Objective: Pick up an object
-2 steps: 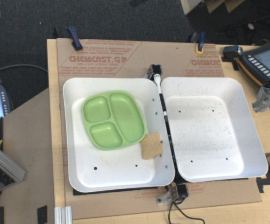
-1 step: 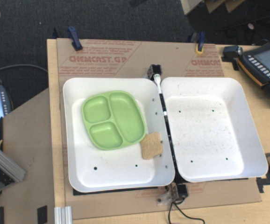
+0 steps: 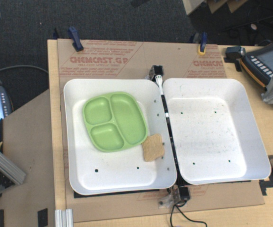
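Observation:
A green plate with three compartments lies flat in the left bin, toward its upper middle. A tan, roughly square piece that looks like a cracker or slice of toast rests against the plate's lower right corner, close to the bin's right wall.
The right bin sits beside the left one, and a black strip runs between them. Both stand on a cardboard-covered bench held by blue clamps. A handheld controller lies at the far right edge.

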Motion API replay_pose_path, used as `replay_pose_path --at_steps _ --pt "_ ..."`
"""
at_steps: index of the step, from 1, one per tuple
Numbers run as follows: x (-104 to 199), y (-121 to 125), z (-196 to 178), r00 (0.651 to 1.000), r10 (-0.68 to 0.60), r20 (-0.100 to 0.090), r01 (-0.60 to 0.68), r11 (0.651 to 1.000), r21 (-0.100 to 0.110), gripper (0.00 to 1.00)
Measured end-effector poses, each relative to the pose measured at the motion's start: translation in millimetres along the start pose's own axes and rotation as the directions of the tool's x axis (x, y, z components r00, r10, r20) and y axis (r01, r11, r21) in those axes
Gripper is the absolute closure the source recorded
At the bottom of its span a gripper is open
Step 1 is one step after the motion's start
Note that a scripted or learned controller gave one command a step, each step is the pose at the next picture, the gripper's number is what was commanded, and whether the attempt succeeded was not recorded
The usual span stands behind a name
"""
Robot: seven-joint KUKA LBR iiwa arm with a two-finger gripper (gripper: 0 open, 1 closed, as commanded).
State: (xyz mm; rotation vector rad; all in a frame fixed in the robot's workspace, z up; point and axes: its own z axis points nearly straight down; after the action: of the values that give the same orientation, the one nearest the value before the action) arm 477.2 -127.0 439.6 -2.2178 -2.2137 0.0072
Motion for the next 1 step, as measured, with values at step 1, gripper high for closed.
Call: replay_pose_path --at_steps 1 --pt "85.5 2.1 84.0 1.0 -0.01 -0.001 0.01 1.0 0.001 1.0"
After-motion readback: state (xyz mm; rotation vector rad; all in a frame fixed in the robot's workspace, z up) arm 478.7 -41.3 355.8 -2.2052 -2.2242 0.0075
